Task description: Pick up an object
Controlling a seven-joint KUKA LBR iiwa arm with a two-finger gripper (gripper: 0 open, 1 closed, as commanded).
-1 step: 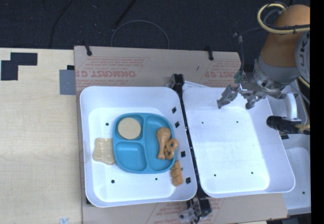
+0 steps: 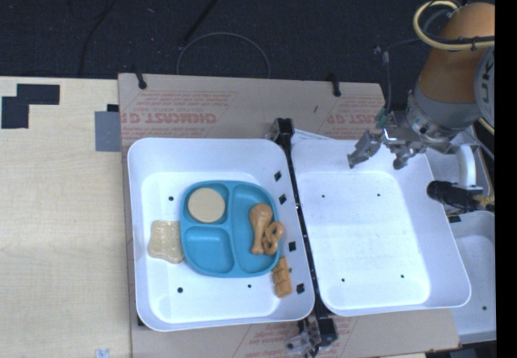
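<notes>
Left bin (image 2: 153, 179) holds pretzel (image 2: 266, 229), well apart from gripper (image 2: 380, 153).

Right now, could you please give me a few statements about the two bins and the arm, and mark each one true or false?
1. The blue plate lies in the left bin. True.
2. A round tan biscuit sits in a compartment of the blue plate. True.
3. The pincer is down in the left bin, touching the plate. False: it hangs over the far edge of the right bin, well apart from the plate.
4. The pale flat piece lies on the plate. False: it lies on the bin floor beside the plate's left edge.
5. The pretzel-shaped piece lies in the plate's right compartment. True.
</notes>
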